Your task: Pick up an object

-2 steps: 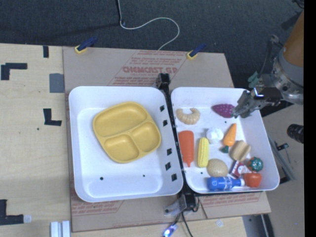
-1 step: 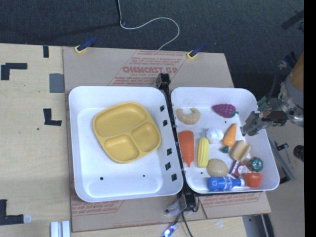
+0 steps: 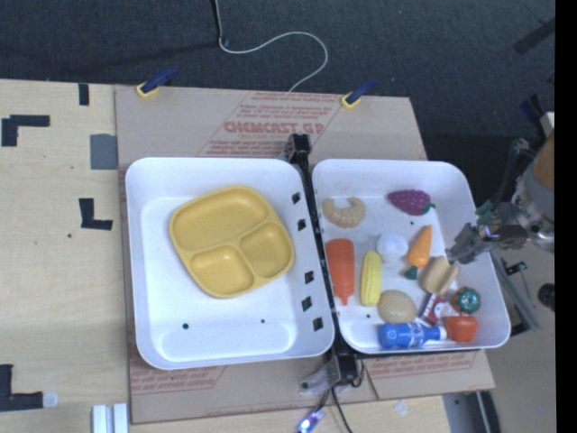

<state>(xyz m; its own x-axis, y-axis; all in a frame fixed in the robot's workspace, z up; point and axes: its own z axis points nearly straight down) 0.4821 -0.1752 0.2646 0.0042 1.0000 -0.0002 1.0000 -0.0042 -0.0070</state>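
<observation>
I've got the gripper (image 3: 462,249) hanging over the right bin's (image 3: 448,174) right edge, just above a tan bread roll (image 3: 439,275). Beside it a carrot (image 3: 418,244), corn (image 3: 370,278), a blue bottle (image 3: 407,335) near me. Left bin (image 3: 153,183): yellow divided plate (image 3: 232,240).

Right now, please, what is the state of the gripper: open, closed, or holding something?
Gripper: at the right bin's right edge; open or closed cannot be told.
</observation>
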